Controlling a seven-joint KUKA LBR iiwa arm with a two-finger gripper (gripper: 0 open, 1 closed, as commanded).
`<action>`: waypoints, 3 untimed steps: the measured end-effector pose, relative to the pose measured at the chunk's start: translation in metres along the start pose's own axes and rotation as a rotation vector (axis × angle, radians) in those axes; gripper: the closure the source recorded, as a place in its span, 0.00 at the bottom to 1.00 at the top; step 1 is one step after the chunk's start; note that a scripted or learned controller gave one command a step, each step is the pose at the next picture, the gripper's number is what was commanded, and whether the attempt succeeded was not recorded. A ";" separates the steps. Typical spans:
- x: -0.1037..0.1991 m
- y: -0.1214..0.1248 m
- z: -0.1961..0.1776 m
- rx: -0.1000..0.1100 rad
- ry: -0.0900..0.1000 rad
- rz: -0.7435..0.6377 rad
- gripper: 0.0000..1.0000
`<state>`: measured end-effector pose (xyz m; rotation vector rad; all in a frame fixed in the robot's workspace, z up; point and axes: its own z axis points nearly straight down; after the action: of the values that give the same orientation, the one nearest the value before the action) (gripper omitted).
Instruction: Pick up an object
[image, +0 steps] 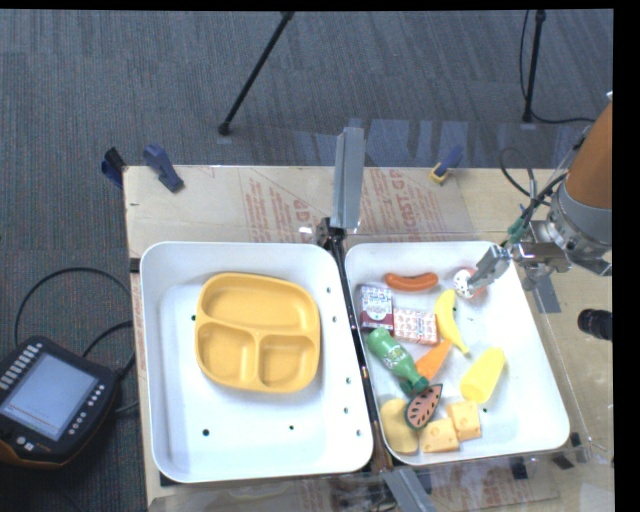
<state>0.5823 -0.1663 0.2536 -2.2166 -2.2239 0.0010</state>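
**Banana just below and left of the gripper**

Banana (450, 320) lies in the right bin (545, 400), long axis running from upper left down to lower right, its upper tip near the gripper (487, 270). A small red-and-white piece (464, 280) sits right at the fingertips, touching or nearly so. Whether the claw is clenched or released I cannot tell. The arm (590, 190) leans in from the right, wrist angled down-left over the bin's upper right corner.

Robotics lab: teach pendant (48, 398) on grey carpet left of plywood bench (250, 205), tripod legs (258, 70) behind it.
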 end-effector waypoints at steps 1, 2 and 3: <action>0.021 -0.017 0.160 0.016 0.004 0.023 0.00; 0.019 -0.014 0.145 0.005 0.004 0.028 1.00; 0.047 0.039 0.028 -0.011 -0.002 -0.052 1.00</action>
<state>0.6210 -0.1192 0.2258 -2.1648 -2.2870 -0.0101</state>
